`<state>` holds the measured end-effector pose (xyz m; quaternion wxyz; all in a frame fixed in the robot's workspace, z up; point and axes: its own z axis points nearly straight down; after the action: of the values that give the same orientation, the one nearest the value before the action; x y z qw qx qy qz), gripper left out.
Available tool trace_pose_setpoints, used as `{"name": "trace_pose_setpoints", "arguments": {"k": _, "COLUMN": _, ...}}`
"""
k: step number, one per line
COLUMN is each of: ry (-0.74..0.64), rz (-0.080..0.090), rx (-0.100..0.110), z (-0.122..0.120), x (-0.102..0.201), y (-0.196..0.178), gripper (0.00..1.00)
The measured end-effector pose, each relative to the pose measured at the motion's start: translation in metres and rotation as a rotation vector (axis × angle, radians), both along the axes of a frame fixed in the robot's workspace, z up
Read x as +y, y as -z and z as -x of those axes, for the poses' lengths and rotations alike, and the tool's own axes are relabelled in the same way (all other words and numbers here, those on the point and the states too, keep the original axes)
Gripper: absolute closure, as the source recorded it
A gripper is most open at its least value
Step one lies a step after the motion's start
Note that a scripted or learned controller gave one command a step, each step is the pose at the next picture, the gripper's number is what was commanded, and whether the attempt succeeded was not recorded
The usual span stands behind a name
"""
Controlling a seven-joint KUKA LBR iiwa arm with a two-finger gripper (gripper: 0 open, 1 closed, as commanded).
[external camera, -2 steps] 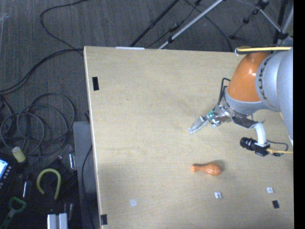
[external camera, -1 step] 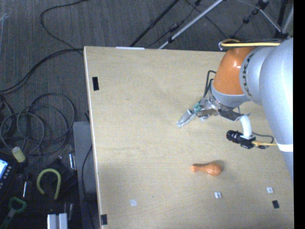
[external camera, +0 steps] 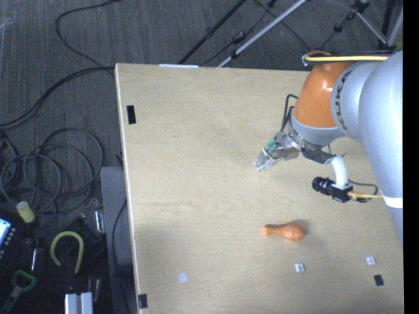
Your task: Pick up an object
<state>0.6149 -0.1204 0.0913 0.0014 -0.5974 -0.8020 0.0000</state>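
An orange pear-shaped object (external camera: 285,231) lies on its side on the tan bench top (external camera: 196,195), its narrow end pointing left. My gripper (external camera: 264,161) hangs over the bench's middle, above and a little left of the orange object, well apart from it. The fingers point down and to the left; nothing shows between them. The grey arm with its orange band (external camera: 317,103) reaches in from the right.
Small black and white markers (external camera: 299,267) dot the bench near the front right, and a black one (external camera: 131,114) sits at the far left. Cables, tripod legs and tools lie on the floor left of and behind the bench.
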Motion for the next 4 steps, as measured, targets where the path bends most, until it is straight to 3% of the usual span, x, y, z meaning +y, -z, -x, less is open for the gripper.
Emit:
{"name": "trace_pose_setpoints", "arguments": {"k": 1, "ry": 0.0, "rz": 0.0, "rx": 0.0, "z": 0.0, "x": 0.0, "y": 0.0, "gripper": 0.0}}
{"name": "trace_pose_setpoints", "arguments": {"k": 2, "ry": 0.0, "rz": -0.001, "rx": 0.001, "z": 0.0, "x": 0.001, "y": -0.008, "gripper": 1.0}}
{"name": "trace_pose_setpoints", "arguments": {"k": 3, "ry": 0.0, "rz": -0.001, "rx": 0.001, "z": 0.0, "x": 0.001, "y": -0.008, "gripper": 0.0}}
{"name": "trace_pose_setpoints", "arguments": {"k": 4, "ry": 0.323, "rz": 0.006, "rx": 0.0, "z": -0.038, "x": -0.037, "y": 0.008, "gripper": 0.0}}
